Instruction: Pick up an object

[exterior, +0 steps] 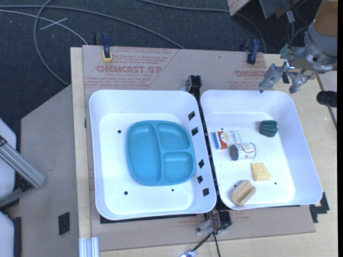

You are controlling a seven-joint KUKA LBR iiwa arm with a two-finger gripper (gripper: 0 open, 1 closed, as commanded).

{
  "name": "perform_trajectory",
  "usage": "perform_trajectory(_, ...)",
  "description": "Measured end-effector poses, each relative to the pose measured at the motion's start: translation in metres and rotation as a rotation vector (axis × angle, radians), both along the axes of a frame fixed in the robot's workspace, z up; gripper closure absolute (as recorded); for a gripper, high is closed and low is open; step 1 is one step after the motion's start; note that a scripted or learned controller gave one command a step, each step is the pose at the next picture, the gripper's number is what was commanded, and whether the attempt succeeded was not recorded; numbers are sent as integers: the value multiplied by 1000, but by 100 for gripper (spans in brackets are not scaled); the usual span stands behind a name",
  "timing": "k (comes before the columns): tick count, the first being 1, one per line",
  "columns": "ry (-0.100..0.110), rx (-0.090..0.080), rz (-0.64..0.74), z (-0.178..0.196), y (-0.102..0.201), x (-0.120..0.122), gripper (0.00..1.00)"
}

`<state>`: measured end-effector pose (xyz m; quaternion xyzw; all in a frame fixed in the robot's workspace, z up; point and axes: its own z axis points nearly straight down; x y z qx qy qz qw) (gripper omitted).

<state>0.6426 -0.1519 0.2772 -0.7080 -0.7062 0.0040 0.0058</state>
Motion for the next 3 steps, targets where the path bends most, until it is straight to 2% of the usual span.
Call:
perform_trajectory(1, -13, -3, 3, 8, 0, 2, 0)
perform_trajectory(2, -8, -1, 3, -40, 6, -7, 0)
perform_trajectory(3, -6, -1, 2, -98, -2, -12, 0)
